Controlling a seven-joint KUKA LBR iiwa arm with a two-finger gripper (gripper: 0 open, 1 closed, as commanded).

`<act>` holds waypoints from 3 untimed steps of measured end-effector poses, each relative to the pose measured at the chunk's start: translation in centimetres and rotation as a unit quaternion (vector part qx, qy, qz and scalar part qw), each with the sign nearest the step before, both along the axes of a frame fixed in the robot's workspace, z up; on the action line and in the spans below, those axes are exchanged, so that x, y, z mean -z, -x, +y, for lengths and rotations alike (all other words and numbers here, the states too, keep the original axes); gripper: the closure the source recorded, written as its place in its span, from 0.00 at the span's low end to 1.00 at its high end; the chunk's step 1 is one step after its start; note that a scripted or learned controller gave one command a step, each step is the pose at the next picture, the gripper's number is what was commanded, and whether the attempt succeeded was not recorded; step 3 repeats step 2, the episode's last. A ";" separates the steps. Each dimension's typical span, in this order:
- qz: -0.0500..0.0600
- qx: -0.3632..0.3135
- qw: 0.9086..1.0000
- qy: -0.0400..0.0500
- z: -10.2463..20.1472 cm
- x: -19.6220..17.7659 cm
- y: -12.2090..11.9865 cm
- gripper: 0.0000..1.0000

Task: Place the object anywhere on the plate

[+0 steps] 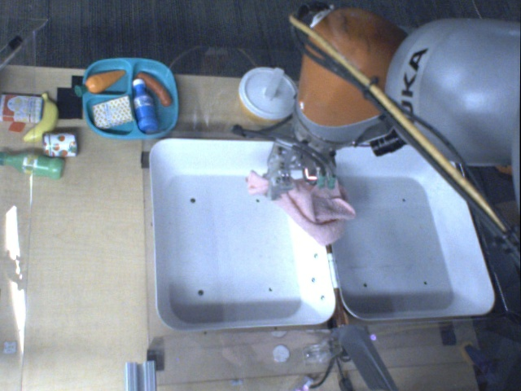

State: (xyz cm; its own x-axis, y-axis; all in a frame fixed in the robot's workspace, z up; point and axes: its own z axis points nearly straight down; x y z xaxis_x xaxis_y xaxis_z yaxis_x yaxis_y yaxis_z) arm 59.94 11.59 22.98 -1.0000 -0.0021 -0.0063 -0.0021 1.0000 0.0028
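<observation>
A blue plate point(167, 84) with divided compartments sits at the bench's far left, well apart from the bins, already holding toy food. The left bin point(195, 243) lies bare below the arm. Over the ridge between the two bins the gripper point(303, 172) hangs with a pink cloth point(313, 206) draped from its fingers, so the pinch looks closed on the cloth. The pickup seems done; the carry leftward to the plate and the release are left.
</observation>
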 end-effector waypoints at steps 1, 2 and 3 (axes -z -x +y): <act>-0.001 0.000 1.000 0.000 5.2 0.2 0.1 1.00; -0.001 0.000 1.000 0.000 5.2 0.2 0.1 0.00; -0.001 0.000 1.000 0.000 5.2 0.2 0.1 0.00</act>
